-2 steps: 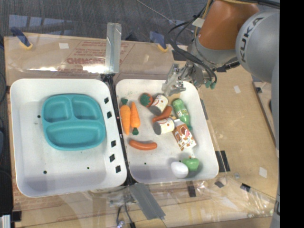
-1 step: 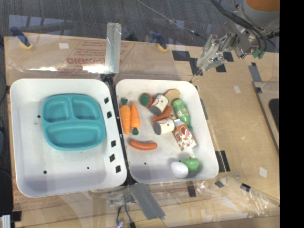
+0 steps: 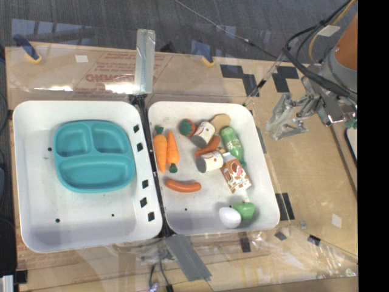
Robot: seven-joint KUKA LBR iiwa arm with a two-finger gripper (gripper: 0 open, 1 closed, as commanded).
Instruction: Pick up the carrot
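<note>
Carrot (image 3: 160, 152) lies in right bin (image 3: 261, 157), gripper (image 3: 284, 121) outside

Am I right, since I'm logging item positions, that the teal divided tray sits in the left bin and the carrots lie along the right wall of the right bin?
Not quite. The camera view shows the carrots lying along the left wall of the right bin, beside the divider between the bins, not the right wall. The teal divided tray does sit in the left bin.

Tan bench (image 3: 304, 181), two white bins (image 3: 36, 163) side by side, taped plastic sheeting (image 3: 91, 72)
</note>
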